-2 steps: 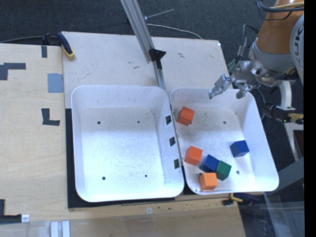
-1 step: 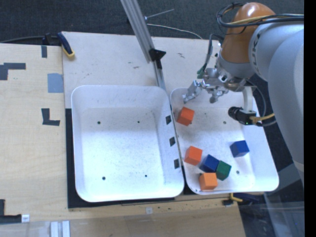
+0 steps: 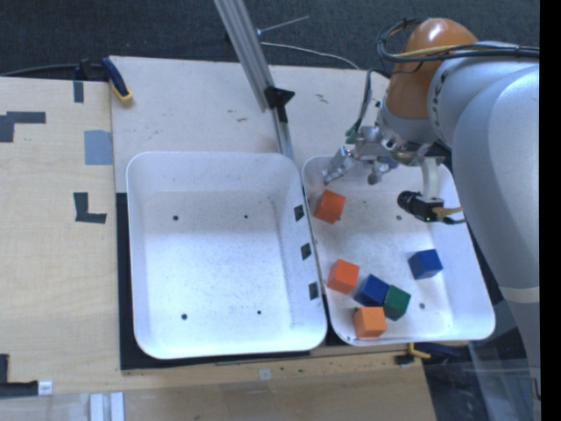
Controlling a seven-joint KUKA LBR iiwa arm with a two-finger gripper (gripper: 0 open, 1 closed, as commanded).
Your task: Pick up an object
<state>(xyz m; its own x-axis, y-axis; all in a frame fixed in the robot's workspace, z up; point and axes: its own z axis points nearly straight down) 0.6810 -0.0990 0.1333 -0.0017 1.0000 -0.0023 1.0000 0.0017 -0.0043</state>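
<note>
My gripper (image 3: 354, 174) hangs over the back left part of the right bin (image 3: 465, 323), open, with nothing between its fingers (image 3: 334, 172). An orange cube (image 3: 330, 207) lies just below and in front of the left finger, apart from it, near the bin's left wall. Further forward sit another orange cube (image 3: 344, 276), a dark blue cube (image 3: 373, 289) touching a green cube (image 3: 397, 302), and a third orange cube (image 3: 370, 321). A separate blue cube (image 3: 425, 263) rests toward the right side.
The left bin (image 3: 140, 235) adjoins the right one. A slanted metal rail (image 3: 250, 55) with a black clamp reaches down to the bins' shared back corner. A black cable fitting (image 3: 419, 205) on the arm hangs over the right bin.
</note>
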